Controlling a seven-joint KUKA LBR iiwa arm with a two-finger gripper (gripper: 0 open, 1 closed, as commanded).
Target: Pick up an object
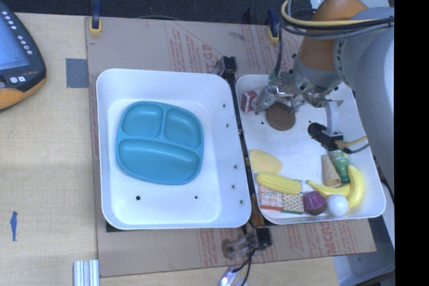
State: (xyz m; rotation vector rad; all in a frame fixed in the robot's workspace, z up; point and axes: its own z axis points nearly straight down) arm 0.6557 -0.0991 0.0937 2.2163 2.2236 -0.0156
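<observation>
Grey with an orange band, the arm [335, 17] reaches from the right over the far end of the right bin [295, 147], its gripper [289, 101] low above the white floor. The metal fingers [266, 100] look spread apart and grip nothing. A brown disc [281, 119] lies flat on the bin floor just on the near side of the gripper, at the edge of the gap between the fingers and not enclosed by them. A red-and-white packet [249, 101] rests beside the left finger, against the bin's wall.

Along the near end of the same bin lie a pale yellow piece [265, 161], a corn cob [278, 183], a printed carton [271, 201], a purple item [314, 202], a white ball [337, 205] and a banana [356, 187], all well apart from the gripper. The left bin [214, 144] holds a blue divided plate [161, 143].
</observation>
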